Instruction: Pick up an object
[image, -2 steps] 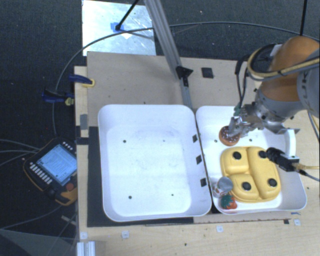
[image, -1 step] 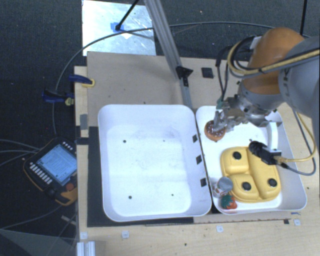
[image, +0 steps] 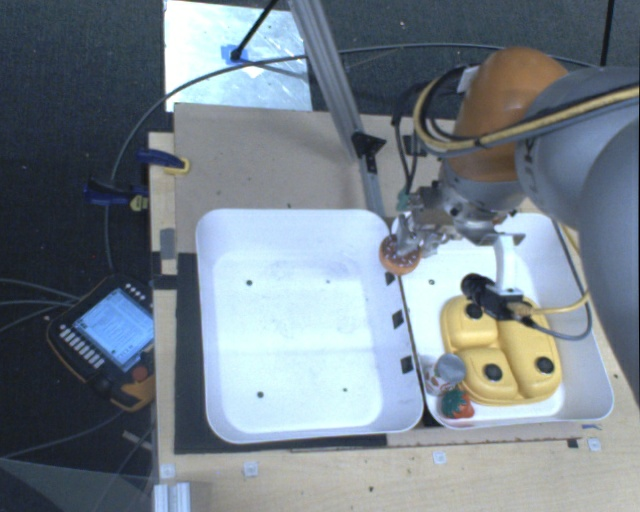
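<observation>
The gripper (image: 408, 243) hangs over the seam between the two bins, at the far left corner of the right bin (image: 585, 385), and a small round brownish disc (image: 400, 258) sits right at its fingertips, just below and slightly left of them. Whether the fingers are clamped on the disc or merely touching it I cannot tell (the tips blur into it). If it is held, the lift is straight up; the yellow toy (image: 500, 350) lies well apart, nearer the camera.

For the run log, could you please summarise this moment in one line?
claw over bin divider | small brown object at its tip, grasp unclear | yellow toy in right bin
</observation>
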